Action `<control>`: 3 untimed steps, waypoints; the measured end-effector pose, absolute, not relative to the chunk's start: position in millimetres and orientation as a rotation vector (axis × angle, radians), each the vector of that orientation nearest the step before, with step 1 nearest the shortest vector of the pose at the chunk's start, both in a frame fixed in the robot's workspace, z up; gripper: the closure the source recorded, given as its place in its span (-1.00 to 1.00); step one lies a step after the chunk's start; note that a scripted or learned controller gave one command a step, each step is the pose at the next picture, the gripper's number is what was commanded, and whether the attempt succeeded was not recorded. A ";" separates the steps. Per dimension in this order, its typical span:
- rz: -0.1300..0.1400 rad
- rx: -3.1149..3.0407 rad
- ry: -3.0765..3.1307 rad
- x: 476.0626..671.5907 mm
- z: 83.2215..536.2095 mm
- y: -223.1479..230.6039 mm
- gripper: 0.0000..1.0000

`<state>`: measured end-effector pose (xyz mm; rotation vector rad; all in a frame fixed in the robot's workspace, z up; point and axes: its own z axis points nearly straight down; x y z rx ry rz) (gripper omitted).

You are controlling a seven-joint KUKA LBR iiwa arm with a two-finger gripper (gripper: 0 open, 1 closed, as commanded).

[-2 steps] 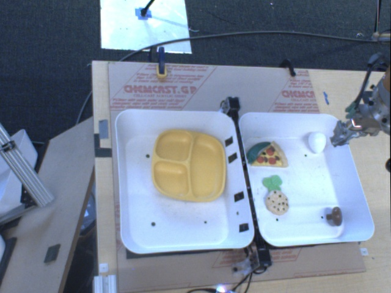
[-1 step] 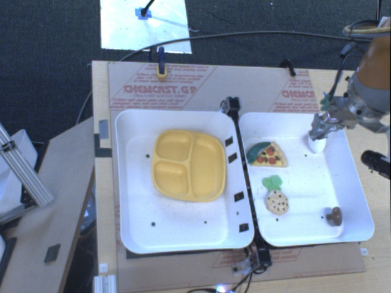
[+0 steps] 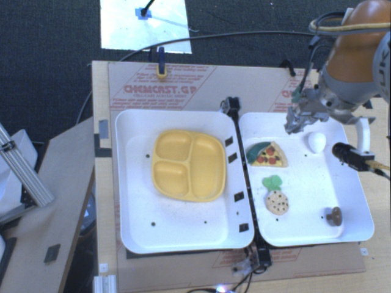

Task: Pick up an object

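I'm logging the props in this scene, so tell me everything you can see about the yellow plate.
The yellow plate looks like smooth moulded plastic, roughly square with rounded corners, split by raised ridges into three compartments: one large on the right, two smaller on the left. All three look bare. It lies flat, right side up and slightly turned, near the middle of the left bin, resting on the bin's floor and touching nothing else.

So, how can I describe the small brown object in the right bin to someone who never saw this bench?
Start from the right bin, the one that holds the toy foods. Go to its near right corner: the small brown object sits there alone. It is dark and rounded, unlike the white egg farther back and the speckled tan cookie to its left.
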<state>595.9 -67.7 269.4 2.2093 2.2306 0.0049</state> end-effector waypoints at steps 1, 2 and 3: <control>0.005 2.210 2.231 612.9 268.3 -13.3 1.00; 0.003 2.211 2.230 627.3 248.6 32.3 1.00; 0.001 2.213 2.230 625.9 234.0 78.9 1.00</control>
